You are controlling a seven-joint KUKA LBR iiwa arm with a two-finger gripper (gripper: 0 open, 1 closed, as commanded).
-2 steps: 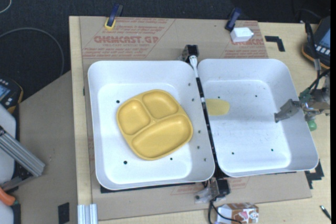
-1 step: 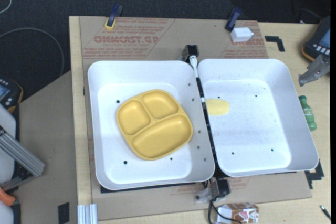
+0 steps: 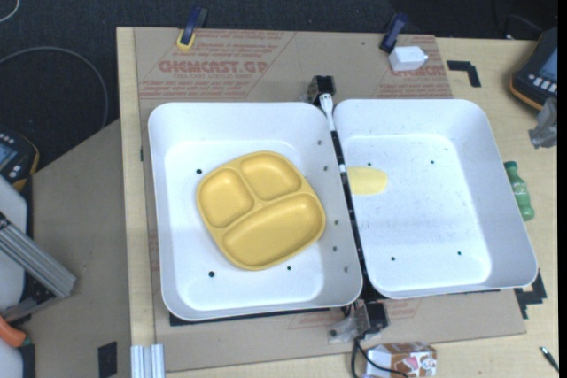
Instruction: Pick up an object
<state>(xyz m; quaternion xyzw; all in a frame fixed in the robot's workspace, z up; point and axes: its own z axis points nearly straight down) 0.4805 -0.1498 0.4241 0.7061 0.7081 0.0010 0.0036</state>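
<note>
Cardboard-topped bench, two white bins: divided yellow plate [image 3: 260, 209] left, small yellow piece [image 3: 367, 181] right. Claw state cannot be told; gripping the plate's rim seems advisable.

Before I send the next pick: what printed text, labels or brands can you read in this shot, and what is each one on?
"CHEMCAST GP", red print on the brown board behind the left bin.
The same red print behind the right bin: too faint to read.
Yellow plate and small yellow piece: no text.

The brown board [image 3: 266, 57] under the bins bears faded red print reading "CHEMCAST GP", repeated less legibly at right.
</note>
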